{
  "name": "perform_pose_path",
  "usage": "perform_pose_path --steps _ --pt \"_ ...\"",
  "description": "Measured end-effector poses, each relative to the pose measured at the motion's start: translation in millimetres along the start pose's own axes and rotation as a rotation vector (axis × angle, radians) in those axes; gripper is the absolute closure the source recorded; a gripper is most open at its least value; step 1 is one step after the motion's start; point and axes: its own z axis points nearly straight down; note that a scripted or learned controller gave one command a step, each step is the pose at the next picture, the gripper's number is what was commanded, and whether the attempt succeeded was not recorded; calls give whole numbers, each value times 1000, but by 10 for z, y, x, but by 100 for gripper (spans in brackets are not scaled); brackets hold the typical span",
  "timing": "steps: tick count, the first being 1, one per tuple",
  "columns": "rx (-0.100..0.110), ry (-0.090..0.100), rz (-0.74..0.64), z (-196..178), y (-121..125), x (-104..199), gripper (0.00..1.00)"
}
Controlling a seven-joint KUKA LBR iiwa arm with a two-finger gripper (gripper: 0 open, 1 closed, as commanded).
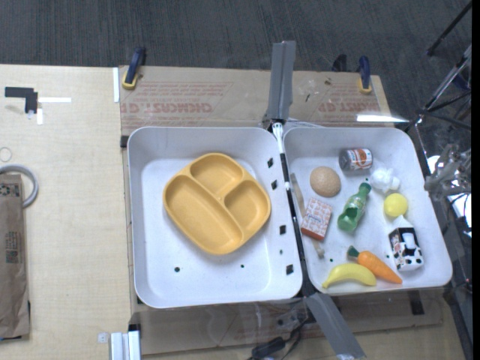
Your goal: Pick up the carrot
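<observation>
The carrot [379, 267] lay at five o'clock in the right bin [429, 193], touching the banana [349, 276]. A can [355, 158] sat at twelve o'clock there. The left bin [142, 223] held a yellow plate [216, 202].

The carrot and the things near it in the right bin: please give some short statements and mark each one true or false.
1. The carrot lies in the right bin. True.
2. The carrot lies beside the banana. True.
3. The yellow plate holds the carrot. False: the plate is in the left bin, with no carrot on it.
4. The green bottle lies in the left bin. False: it is in the right bin.
5. The lemon is near the right bin's right wall. True.
</observation>
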Motion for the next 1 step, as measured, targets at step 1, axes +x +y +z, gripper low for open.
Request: perform_pose_path --steps 1 --pt "-1 1 16 1127 733 463 0"
